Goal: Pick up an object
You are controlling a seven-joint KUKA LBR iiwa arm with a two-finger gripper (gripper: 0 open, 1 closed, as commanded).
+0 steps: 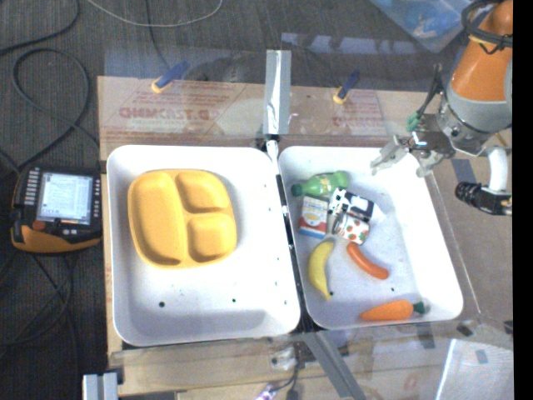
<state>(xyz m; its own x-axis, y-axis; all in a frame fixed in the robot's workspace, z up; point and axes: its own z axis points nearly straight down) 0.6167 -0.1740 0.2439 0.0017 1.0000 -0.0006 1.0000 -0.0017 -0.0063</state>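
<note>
Over the right white plastic bin, the spread-fingered empty metal gripper should be centred above the isolated orange toy carrot.

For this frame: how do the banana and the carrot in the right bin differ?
Colour: the banana is yellow, the carrot orange with a green stem end.
Pose: the banana lies nearly along the bin's length, curved; the carrot lies crosswise, straight.
Place: the banana sits near the divider between the bins, just below the small cartons; the carrot rests by the right bin's near wall.
Shared: both lie flat in the right bin, apart from the tool.
</note>
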